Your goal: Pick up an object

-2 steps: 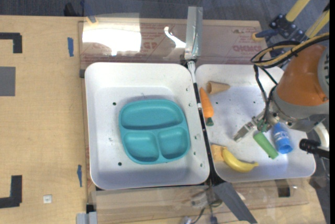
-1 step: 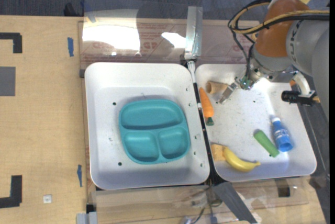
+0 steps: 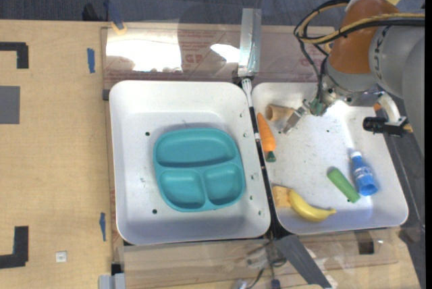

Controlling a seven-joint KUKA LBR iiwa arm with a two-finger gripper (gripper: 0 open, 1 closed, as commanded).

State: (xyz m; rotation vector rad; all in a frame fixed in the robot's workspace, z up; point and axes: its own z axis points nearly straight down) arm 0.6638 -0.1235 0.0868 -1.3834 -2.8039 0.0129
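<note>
Jaws: cannot tell. Gripper (image 3: pixel 295 120) low in right white bin (image 3: pixel 398 213), at small tan cylinder (image 3: pixel 278 111) near upper-left corner. Likely light, stiff, prone to roll; best pinched across middle.

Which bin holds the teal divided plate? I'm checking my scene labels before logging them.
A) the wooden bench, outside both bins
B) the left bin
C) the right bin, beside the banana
B: the teal divided plate lies flat in the left bin, while the banana lies in the right bin.
</note>
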